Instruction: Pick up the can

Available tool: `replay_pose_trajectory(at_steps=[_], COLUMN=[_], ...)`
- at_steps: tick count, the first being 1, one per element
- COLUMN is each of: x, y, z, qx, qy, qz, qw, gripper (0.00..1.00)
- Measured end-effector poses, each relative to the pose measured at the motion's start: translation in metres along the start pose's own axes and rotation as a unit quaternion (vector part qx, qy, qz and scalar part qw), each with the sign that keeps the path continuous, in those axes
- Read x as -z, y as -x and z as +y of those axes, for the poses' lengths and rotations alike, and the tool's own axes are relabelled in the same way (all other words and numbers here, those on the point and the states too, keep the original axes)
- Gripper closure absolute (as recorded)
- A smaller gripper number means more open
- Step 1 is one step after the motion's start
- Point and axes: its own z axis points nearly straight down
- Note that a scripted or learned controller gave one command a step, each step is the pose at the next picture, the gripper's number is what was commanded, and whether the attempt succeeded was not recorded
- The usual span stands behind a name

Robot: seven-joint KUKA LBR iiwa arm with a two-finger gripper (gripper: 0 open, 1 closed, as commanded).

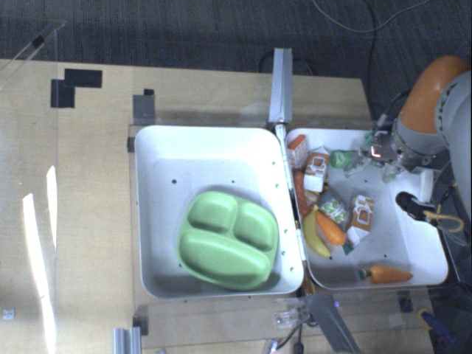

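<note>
The gripper (383,155) hangs over the back of the right bin (413,260). I cannot tell if it is gripping anything. Just to its left lies the green can (343,158). Cartons, carrots and a banana (316,236) lie nearby. The left bin (158,168) holds a green tray (228,240).
</note>
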Motion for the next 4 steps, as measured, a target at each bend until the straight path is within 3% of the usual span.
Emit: replay_pose_trajectory(at_steps=[1,2,3,4], x=[0.002,0.015,0.015,0.002], y=[-0.049,-0.051,-0.051,-0.021], z=[-0.062,-0.06,-0.06,-0.075], qx=[0.072,0.072,0.072,0.037], qy=[0.002,0.006,0.006,0.002], qz=[0.001,0.002,0.002,0.001], qw=[0.9974,0.9974,0.9974,0.9993], gripper=[0.0,1.0,0.0,0.0])
